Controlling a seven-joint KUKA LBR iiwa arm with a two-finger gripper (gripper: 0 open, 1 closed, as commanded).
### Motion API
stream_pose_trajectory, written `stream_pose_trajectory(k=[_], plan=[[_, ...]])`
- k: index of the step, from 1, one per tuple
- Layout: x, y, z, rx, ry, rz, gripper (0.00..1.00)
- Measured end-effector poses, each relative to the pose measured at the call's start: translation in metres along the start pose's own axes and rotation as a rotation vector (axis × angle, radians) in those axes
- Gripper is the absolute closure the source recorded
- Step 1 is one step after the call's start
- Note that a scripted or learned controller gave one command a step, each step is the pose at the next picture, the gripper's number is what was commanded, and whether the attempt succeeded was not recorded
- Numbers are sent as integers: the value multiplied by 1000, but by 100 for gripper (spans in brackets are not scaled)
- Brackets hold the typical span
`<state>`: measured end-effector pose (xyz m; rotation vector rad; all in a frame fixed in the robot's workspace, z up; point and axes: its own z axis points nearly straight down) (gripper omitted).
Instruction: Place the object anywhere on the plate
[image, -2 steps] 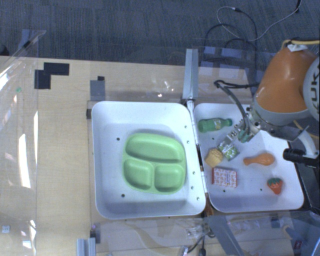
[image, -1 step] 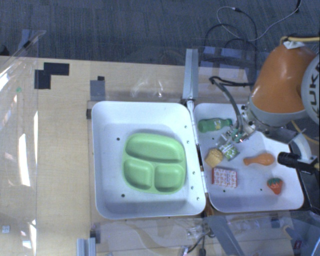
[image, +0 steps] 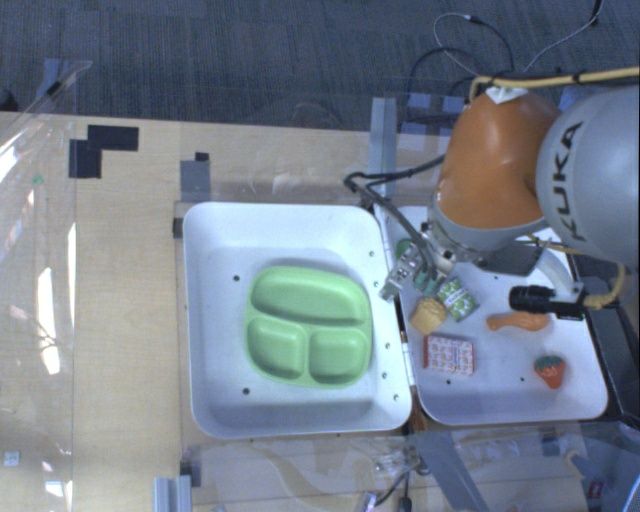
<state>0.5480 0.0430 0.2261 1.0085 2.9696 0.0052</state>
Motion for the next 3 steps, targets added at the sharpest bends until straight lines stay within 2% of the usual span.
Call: stream_pose_trajectory(k=[1,2,3], plan=[[-60,-8,-10,0,-1,-162,100],[-87,-2,-60,-2,-6,-496,100],[-10,-45,-18,-1,-2,-395,100]])
